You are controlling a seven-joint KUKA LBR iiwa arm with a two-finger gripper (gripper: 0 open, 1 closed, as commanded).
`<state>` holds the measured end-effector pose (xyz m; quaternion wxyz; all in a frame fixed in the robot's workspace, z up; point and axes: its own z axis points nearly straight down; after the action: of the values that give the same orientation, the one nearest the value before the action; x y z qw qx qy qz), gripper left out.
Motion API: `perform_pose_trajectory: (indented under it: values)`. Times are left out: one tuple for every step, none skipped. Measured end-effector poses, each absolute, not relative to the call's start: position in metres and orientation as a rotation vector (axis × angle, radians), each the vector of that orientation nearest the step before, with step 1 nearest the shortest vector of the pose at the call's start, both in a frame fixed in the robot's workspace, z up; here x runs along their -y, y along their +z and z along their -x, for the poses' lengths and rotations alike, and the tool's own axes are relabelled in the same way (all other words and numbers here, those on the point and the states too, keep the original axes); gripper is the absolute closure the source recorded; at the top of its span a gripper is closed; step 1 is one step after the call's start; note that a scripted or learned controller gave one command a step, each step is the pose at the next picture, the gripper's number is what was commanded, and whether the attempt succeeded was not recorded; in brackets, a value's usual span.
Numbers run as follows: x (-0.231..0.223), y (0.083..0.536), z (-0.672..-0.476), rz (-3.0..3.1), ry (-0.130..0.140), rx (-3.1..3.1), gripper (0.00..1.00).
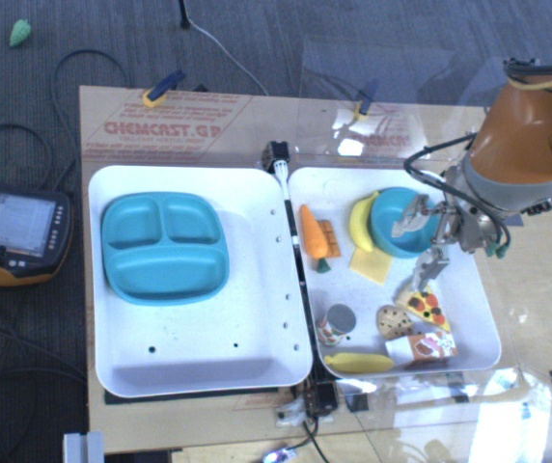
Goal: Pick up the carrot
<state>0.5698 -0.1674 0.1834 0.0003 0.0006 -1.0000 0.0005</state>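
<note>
White bins sit side by side on the surface (97, 133); the left bin (199, 355) carries a blue divided tray (165, 247), the right bin (474, 297) carries the loose items. Brown sheeting under the bins bears reversed print (160, 129), apparently "CHEMCAST GP"; no other writing is legible. Grey arm with orange band (522, 138) reaches in from the right, above the right bin's far right part.

End effector (428, 278) hangs beside the blue bowl (401, 222), just above the pizza slice toy (423, 307); I cannot tell its state, apart or together, and nothing is seen held.

Carrot (313, 233) lies in the right bin against its left wall, well apart from the end effector and to its left in view. Its long axis runs along that wall, green stub (322, 263) toward the near edge. Judgement: a leftward traverse across the bowl is required.
</note>
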Motion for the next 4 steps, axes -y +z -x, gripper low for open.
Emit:
perform_pose_trajectory:
  values:
    - [0.098,0.091,-0.563,0.026,0.003,3.154,0.00]
    - [0.096,0.090,-0.617,0.724,-0.002,3.072,0.00]
    - [0.094,0.090,-0.620,1.111,-0.013,2.952,0.00]
    - [0.097,0.089,-0.659,1.402,-0.002,2.818,0.00]
